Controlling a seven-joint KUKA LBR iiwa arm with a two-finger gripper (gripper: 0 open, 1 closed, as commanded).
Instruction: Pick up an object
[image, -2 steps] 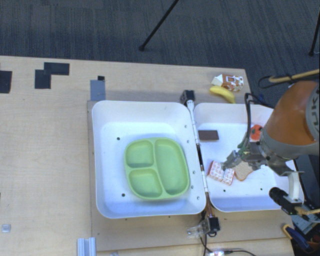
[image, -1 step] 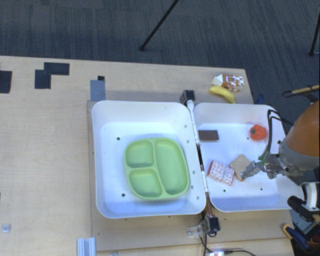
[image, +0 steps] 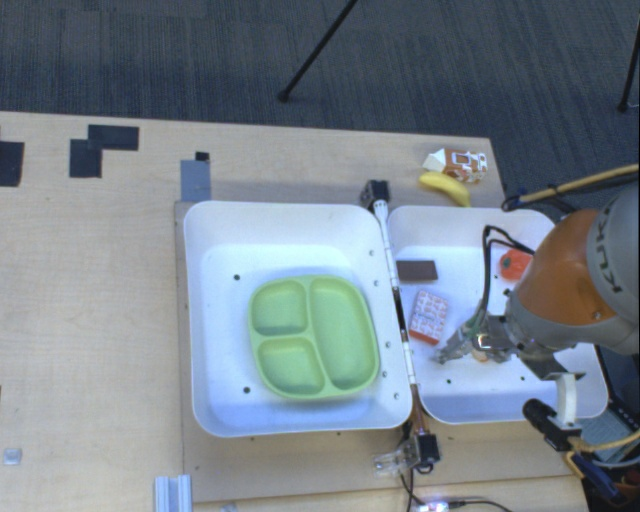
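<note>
Two bins (image: 215, 300); one green tray (image: 313, 337); gripper (image: 462, 345) right bin.

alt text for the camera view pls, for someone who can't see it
A robot arm reaches from the right into the right bin, its gripper low beside a red-and-white packet, with a brown block further back. The left bin holds a green divided tray. A banana lies on the bench behind the bins.

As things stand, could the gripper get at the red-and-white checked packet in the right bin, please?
Probably yes: the gripper hovers just beside the checked packet in the right bin, with bare floor between them.
</note>
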